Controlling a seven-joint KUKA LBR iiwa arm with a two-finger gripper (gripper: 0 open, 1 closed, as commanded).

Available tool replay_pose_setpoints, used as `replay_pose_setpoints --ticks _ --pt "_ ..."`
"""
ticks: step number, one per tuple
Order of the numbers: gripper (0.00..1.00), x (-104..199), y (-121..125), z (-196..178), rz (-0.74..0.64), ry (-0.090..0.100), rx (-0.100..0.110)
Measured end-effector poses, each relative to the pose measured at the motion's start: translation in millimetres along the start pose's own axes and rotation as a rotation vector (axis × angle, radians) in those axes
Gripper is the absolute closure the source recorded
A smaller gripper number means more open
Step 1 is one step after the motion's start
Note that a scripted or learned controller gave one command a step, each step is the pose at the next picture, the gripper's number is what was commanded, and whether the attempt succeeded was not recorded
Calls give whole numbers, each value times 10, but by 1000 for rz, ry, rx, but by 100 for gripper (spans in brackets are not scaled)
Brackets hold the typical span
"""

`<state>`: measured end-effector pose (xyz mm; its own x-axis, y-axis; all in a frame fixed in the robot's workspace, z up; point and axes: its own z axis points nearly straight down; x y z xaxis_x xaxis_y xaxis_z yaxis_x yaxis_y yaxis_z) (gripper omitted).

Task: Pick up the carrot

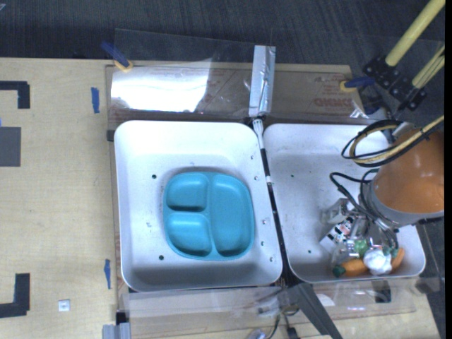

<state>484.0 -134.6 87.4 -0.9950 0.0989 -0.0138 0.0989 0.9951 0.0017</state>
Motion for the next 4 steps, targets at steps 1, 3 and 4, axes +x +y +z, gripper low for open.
replay_pose_setpoints --ticks 1,3,4 --pt "0 -55 -765 -911 264 11 3" --pt "0 -27 -376 7 293 5 4" --pt "100 -35 -365 -78 294 5 1"
